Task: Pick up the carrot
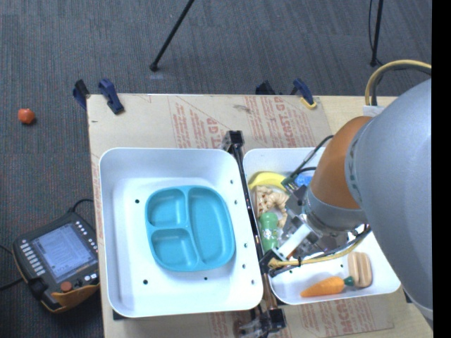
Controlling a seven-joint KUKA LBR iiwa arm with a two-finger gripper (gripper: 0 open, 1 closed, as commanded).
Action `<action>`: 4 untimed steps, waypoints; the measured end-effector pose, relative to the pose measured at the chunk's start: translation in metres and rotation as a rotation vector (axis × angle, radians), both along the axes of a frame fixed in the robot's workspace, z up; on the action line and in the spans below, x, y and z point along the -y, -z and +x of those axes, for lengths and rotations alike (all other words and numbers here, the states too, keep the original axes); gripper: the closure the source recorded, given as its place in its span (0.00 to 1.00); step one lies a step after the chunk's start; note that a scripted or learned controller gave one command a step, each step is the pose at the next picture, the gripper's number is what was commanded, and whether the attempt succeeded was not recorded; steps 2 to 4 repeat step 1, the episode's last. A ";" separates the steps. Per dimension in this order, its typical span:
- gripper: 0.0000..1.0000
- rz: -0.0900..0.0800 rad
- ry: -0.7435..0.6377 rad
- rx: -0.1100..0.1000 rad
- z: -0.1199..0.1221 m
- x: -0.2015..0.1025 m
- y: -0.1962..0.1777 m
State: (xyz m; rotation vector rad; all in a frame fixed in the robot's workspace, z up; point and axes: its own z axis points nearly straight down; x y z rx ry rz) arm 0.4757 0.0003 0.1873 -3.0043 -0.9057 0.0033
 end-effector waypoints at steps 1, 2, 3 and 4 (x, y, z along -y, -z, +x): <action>1.00 0.000 0.157 -0.003 -0.001 0.084 0.045; 1.00 0.000 0.157 -0.003 -0.001 0.084 0.045; 1.00 0.000 0.157 -0.003 -0.001 0.084 0.045; 1.00 0.000 0.157 -0.003 -0.001 0.084 0.045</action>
